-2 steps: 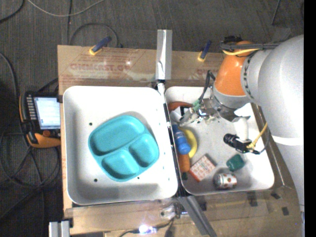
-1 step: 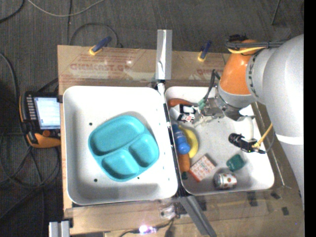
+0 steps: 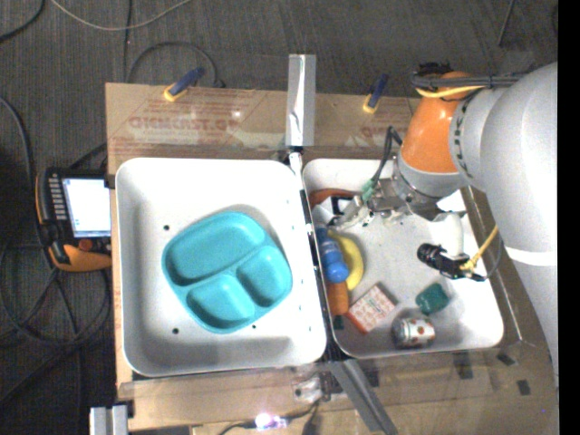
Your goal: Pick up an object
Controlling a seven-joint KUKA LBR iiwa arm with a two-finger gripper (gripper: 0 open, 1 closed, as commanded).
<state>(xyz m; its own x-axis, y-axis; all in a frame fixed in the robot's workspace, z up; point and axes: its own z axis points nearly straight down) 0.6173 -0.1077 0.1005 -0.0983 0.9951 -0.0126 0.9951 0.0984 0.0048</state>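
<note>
You can't tell the state of the jaws (image 3: 355, 208); the arm (image 3: 471, 143) hides them above the bottle (image 3: 332, 259) and can (image 3: 414, 332).

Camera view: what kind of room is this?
Probably a robot lab. A grey and orange arm reaches over two white bins on a bench, with cables on the floor and a handheld controller nearby.

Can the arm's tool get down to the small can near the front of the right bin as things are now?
Probably yes. The can lies on the bin floor with open space above it; the teal block and the patterned box sit close by but apart from it. The tool is at the far end of the same bin.
</note>
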